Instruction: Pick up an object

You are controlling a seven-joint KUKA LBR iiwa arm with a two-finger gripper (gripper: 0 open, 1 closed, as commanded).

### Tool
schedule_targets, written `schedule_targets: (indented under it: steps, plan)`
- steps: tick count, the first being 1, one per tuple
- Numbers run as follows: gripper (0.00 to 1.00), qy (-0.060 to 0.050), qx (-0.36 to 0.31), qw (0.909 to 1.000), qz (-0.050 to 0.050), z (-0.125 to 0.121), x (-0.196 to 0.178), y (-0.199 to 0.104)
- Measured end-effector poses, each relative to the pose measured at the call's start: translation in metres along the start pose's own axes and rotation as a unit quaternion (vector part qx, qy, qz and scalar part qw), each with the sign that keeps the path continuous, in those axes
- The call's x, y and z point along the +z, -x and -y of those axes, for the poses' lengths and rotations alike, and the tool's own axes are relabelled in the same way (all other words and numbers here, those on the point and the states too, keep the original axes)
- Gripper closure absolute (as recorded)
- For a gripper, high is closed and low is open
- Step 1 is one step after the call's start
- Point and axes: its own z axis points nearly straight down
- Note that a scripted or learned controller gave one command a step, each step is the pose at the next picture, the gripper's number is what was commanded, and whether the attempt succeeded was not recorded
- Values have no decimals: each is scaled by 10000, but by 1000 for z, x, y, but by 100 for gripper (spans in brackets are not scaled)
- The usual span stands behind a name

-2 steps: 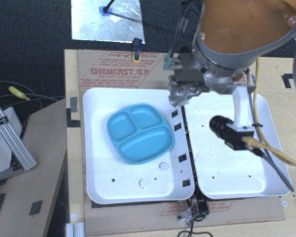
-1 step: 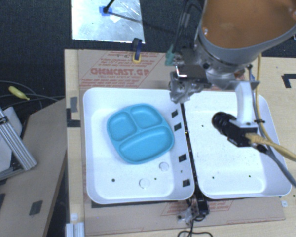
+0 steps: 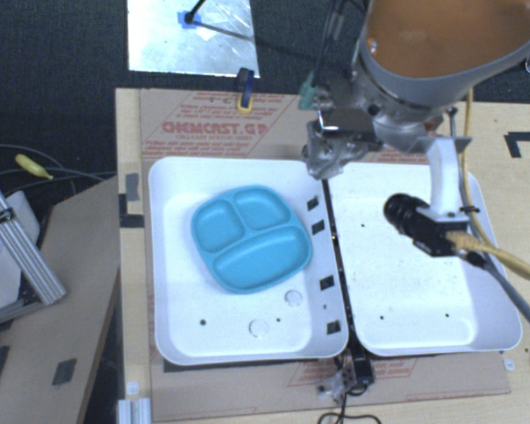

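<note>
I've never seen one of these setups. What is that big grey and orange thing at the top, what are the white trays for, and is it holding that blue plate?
You are looking down at a slant from a single camera fixed above a workbench. The big grey and orange shape is a robot arm, reaching in from the right. At its end, near the top of the seam between the trays, is its gripper, a two-finger hand; from this angle I cannot tell how the fingers stand, and nothing is visibly held. A black cylindrical part on a white bracket hangs from the arm over the right bin; it may be a camera.

The two shallow white trays are bins. The left bin holds a blue divided plate with three compartments, lying flat and apart from the gripper. The right bin sits beside it. The arm's job is to pick an object up.
</note>
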Motion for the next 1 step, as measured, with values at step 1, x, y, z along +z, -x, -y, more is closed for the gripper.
schedule_targets:
  steps: [1]
  plan:
    - [100, -72, 81, 9999, 31, 3, 61, 2]
